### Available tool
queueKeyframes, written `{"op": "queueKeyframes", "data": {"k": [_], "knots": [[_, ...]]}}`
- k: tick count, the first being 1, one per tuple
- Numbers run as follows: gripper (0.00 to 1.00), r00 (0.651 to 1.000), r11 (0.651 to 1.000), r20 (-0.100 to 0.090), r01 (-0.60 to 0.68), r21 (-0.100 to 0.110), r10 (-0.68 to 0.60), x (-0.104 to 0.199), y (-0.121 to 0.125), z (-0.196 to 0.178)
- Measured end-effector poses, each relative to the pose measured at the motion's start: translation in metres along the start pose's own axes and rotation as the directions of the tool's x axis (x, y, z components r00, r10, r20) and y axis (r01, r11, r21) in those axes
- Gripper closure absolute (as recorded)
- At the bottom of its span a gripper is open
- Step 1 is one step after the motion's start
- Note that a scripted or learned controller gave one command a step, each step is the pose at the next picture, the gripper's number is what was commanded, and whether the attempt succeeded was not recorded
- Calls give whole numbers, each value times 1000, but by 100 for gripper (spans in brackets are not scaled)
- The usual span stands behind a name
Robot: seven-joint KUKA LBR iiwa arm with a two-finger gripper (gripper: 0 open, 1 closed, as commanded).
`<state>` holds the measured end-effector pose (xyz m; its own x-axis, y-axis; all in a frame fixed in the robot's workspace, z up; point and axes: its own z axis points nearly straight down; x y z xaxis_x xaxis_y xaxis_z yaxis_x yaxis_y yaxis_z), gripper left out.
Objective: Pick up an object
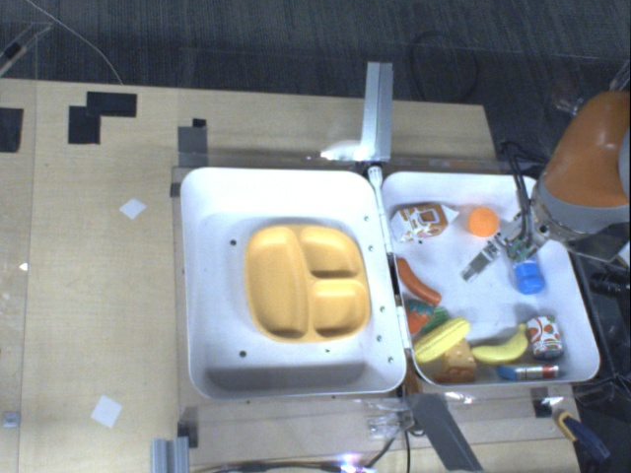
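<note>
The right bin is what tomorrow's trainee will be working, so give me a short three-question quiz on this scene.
1. True or false: the yellow tray lies in the left bin.
2. Which is nearest the gripper: (a) banana, (b) blue cylinder, (c) hot dog?
3. Fill in: the orange ball lies in the ___ bin.

Key: 1 true; 2 b; 3 right.

Glossy white plastic bins (286, 190), matt yellow tray (304, 281), pale wood bench (89, 294)
</note>
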<state>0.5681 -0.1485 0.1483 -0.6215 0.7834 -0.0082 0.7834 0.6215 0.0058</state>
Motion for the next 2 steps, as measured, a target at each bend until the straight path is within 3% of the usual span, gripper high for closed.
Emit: {"op": "queueKeyframes", "data": {"k": [1,2], "knots": [[0,988,988,-1,-154,2,154,-70,-4,25],[0,953,953,-4,-304,6,304,-96,54,57]]}}
